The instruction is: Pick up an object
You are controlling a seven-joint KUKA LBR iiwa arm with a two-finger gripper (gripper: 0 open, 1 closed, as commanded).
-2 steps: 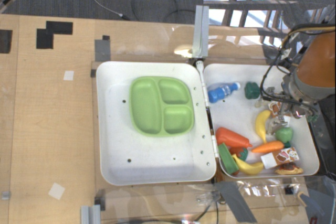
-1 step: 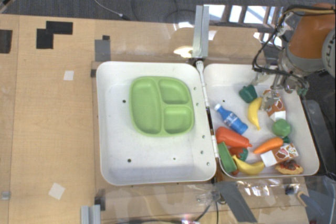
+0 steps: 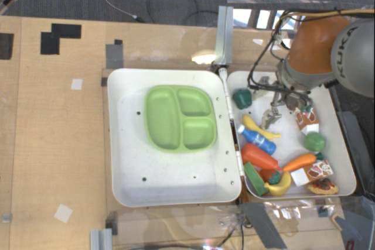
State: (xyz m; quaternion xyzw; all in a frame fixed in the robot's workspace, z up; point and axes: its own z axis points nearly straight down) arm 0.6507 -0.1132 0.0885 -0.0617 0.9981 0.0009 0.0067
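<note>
Well to the left of the jaws, the left shallow white plastic bin [image 3: 126, 184] carries a pale green three-compartment plastic plate [image 3: 180, 118] lying flat near its middle, with bare white floor around it, probably so that it can serve as a set-down place; nothing lies on the plate. Nearer, the right shallow white plastic bin [image 3: 345, 175] holds all the loose pieces, which is why the grey arm with its orange band [image 3: 316, 44] reaches down over this bin. Just left of and above the jaws sits a dark green rounded toy vegetable [image 3: 241, 98]; just below and left of them lies a small yellow plastic banana [image 3: 258, 126], with a blue plastic bottle [image 3: 258, 140] touching it underneath and a red-orange toy pepper [image 3: 259, 156] lower again. The two-finger metal gripper [image 3: 270, 116] hangs over bare bin floor with its fingers apart and nothing between them, so no object is held yet; the banana looks the closest candidate. To the right of the jaws lie a red-and-white printed packet [image 3: 306, 119], a green ball [image 3: 314, 141], and lower down an orange toy carrot [image 3: 300, 162]; these crowd together, so a grasp there risks nudging neighbours.
</note>
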